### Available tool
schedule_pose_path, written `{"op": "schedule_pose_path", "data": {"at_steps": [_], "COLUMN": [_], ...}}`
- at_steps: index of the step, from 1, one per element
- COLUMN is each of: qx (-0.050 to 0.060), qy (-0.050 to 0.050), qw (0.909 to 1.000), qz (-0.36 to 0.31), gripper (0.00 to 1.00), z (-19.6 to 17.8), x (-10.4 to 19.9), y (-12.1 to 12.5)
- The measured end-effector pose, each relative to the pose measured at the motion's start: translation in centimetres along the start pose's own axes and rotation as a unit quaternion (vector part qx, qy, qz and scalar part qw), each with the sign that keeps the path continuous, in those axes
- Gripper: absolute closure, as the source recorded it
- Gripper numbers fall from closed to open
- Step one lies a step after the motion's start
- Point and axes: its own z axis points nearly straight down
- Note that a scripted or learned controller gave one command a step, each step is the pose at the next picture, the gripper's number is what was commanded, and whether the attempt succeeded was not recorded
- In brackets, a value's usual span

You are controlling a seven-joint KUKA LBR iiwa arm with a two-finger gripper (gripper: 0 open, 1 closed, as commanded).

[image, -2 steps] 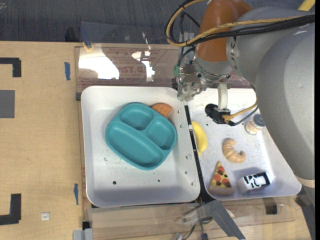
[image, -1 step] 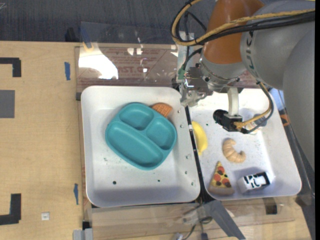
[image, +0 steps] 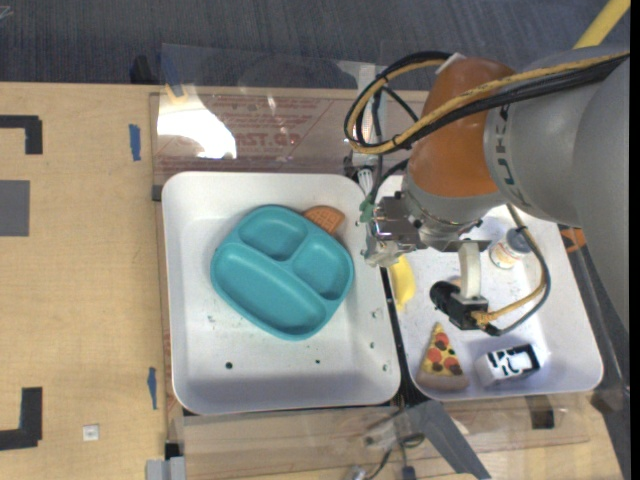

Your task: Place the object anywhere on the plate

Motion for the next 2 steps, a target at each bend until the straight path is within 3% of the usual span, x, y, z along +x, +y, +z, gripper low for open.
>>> {"op": "schedule_pose_path", "data": {"at_steps": [1, 2], "qx": [-0.005, -0.007], "qy": [0.001, -0.001], "qw": [1.0, 1.0], "qz": [-0.001, 0.001], "gripper": [1.0, 1.0], "z": [8.7, 8.8], "x": [5.9, 9.1], "y": [1.3, 3.8]}}
